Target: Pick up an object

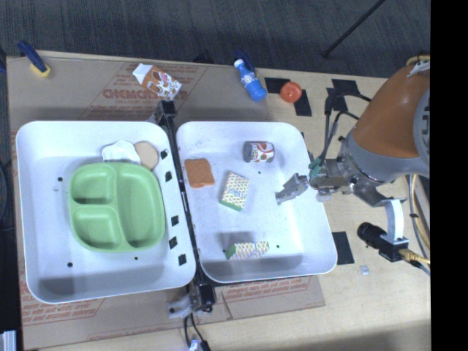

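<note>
My gripper (289, 189) hovers over the right side of the right bin (311, 229), reaching in from the right, and nothing shows between its fingers. In that bin lie an orange-brown square sponge (199, 172), a patterned green-and-white block (235, 191), a small red-and-white can (259, 152) on its side and a flat patterned packet (248, 250) near the front wall. The can lies up and left of the gripper, the block to its left.
The left bin (33, 218) holds a green divided plate (117, 206), a white piece (120, 151) and a tan round piece (146, 154). Beyond the bins lie a blue bottle (251, 80), an orange ball (291, 91) and a snack packet (157, 81).
</note>
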